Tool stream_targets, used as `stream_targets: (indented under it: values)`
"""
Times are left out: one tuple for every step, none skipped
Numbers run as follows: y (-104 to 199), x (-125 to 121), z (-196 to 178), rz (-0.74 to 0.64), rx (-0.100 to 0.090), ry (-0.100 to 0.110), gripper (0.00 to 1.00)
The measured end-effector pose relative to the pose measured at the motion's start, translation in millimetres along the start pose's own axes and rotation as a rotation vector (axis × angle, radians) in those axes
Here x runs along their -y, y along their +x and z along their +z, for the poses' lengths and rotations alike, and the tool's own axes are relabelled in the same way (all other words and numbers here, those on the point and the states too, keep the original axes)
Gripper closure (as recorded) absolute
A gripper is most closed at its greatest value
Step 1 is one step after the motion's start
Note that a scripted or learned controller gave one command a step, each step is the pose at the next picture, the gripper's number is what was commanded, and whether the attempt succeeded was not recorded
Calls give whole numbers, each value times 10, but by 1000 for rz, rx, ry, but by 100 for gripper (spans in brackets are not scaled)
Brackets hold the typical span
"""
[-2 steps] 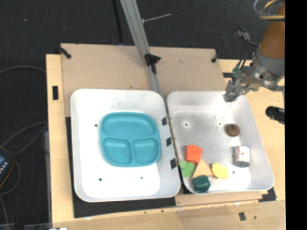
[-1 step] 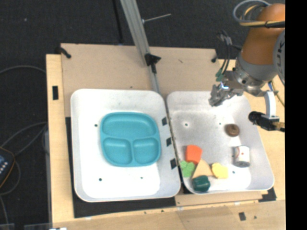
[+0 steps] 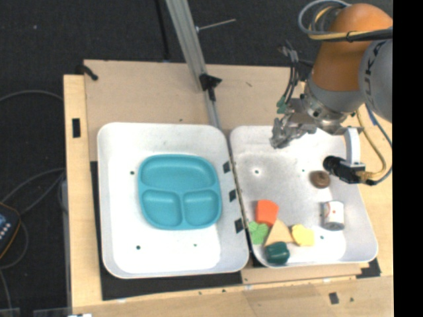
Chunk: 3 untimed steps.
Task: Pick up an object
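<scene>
Two white bins and a bunch of small toys

Two bins are set side by side on the bench (image 3: 79, 177). A blue divided plate (image 3: 178, 191) is laid in the left bin (image 3: 115, 243). The gripper (image 3: 285, 136) is held above the far end of the right bin (image 3: 360, 243); whether it is open cannot be told, and nothing is seen in it. Small toys are gathered at the near end: an orange block (image 3: 267, 211), a tan wedge (image 3: 280, 232), a yellow piece (image 3: 303, 235), and a dark green piece (image 3: 277, 252).
</scene>
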<state>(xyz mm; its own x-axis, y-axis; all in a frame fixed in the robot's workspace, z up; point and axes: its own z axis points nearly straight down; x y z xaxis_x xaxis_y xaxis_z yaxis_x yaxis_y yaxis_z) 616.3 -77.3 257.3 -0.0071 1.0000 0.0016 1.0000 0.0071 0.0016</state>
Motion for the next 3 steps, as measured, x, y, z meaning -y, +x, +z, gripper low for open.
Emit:
stream_targets:
  values:
    - [545, 57, -72, -1, 0, 1, 100]
    - [1086, 146, 93, 0, 1, 3, 100]
    - [1605, 253, 14, -2, -1, 1, 100]
